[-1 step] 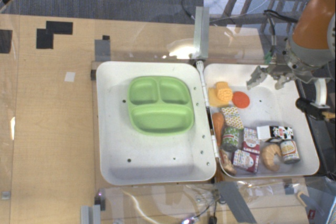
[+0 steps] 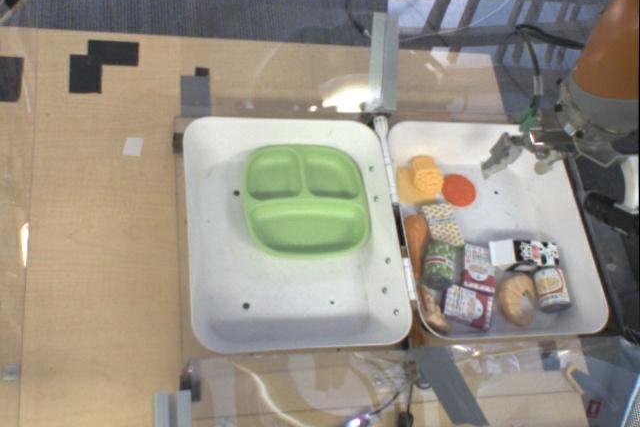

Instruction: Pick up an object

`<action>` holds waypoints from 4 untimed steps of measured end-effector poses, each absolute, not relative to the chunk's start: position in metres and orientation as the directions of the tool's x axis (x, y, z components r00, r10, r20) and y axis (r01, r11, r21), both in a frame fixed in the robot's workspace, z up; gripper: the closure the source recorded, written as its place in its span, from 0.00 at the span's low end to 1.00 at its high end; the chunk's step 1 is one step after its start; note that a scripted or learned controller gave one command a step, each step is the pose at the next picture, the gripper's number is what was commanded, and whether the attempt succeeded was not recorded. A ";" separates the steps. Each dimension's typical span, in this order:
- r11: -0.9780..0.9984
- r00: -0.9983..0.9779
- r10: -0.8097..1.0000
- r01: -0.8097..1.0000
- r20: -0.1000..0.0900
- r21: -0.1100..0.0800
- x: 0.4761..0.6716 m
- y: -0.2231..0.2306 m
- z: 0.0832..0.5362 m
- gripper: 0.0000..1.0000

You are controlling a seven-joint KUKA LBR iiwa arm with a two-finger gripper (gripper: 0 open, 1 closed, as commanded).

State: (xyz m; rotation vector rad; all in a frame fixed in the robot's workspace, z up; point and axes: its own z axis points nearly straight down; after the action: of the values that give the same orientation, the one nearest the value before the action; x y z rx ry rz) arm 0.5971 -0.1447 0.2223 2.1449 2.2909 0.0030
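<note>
Grey two-finger pincer (image 2: 517, 153) hangs over the far part of the right shallow white bin (image 2: 590, 310), fingers spread, nothing between them. Toy food crowds that bin's left and near parts: a yellow waffle-textured piece (image 2: 420, 180), a flat round red-orange disc (image 2: 459, 190), an orange carrot (image 2: 416, 240), a tan croissant (image 2: 517, 298), several small printed packets, labels too blurred to read. Left white bin (image 2: 210, 305) carries a green 3-compartment plastic plate (image 2: 305, 200). Both bins sit on the wooden bench (image 2: 90, 235).
</note>
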 end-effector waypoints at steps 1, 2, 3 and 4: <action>0.117 -0.116 0.993 0.993 -0.002 0.007 0.621 -0.105 0.096 0.00; 0.118 -0.118 0.993 0.993 -0.002 0.013 0.623 -0.104 0.108 1.00; 0.174 -0.174 0.985 0.985 -0.002 0.004 0.589 -0.187 0.109 1.00; 0.174 -0.174 0.985 0.985 -0.002 0.004 0.589 -0.187 0.109 0.00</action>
State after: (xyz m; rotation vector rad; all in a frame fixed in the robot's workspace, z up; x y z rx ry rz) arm 0.5890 -0.1868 0.1089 2.0165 2.4037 0.0037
